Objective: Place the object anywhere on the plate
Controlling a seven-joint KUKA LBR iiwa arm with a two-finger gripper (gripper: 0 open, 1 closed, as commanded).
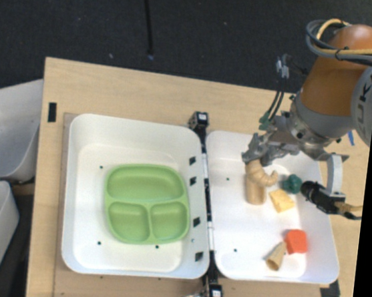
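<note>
The plate [147, 203] is light green, in the white left bin [76, 245]. The right bin [224, 250] is white too. In it, a tan piece [257, 185] sits at 11 o'clock. A yellow block [282, 202] lies beside it at 3 o'clock. A dark green bit [292, 184] is at 1 o'clock. An orange block [297, 241] and a tan cone [276, 256] sit at 5 o'clock. The arm [336, 75] is orange and grey. The bench [145, 96] is pale wood.

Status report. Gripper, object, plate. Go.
Gripper low in right bin, at tan piece; grasp unclear. Green plate in left bin, nothing on it. Bin rims between them.
</note>
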